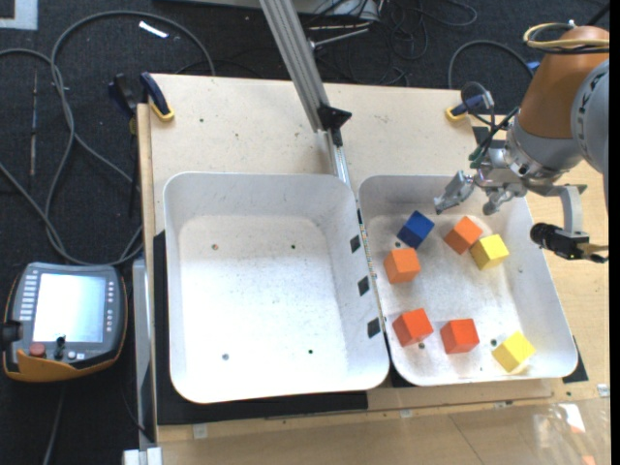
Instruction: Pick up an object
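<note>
Blocks fill the right bin (557, 303): one blue block (417, 228), four orange, two yellow. I see my gripper (478, 194) above the bin's far edge, fingers spread apart, holding nothing, near an orange block (463, 232)

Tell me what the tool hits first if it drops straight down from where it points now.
Probably the orange cube, just below the tool, with the yellow cube beside it. Height is hard to judge from this slanted view, so it could meet the bin floor instead.
</note>
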`<state>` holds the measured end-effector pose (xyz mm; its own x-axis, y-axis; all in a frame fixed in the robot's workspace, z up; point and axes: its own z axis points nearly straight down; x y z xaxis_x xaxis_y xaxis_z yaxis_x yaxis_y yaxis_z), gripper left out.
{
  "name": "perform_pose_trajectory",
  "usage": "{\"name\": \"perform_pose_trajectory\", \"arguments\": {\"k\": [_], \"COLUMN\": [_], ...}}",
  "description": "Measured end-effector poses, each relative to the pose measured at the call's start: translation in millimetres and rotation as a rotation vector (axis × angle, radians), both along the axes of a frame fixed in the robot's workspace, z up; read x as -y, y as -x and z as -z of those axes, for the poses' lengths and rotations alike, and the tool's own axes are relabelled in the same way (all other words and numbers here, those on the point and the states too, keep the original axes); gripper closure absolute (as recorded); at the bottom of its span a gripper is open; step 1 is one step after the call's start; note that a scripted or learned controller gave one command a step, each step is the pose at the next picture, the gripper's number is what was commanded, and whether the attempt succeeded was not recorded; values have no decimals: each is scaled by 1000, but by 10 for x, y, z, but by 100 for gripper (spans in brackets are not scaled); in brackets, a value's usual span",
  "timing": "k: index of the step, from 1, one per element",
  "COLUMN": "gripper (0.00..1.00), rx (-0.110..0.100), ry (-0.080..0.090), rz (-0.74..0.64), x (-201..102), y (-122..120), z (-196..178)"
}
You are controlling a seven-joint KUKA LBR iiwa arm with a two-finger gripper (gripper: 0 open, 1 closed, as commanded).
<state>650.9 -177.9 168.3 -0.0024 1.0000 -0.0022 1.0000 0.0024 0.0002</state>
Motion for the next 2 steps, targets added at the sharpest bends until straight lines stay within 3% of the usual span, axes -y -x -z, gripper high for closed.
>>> {"name": "perform_pose_trajectory", "arguments": {"k": [1, 2], "gripper": [100, 0], "rx": [4, 3], "ry": [2, 2], "rz": [-3, -3], "x": [-6, -8], "y": [-5, -4], "z": [-135, -130]}}
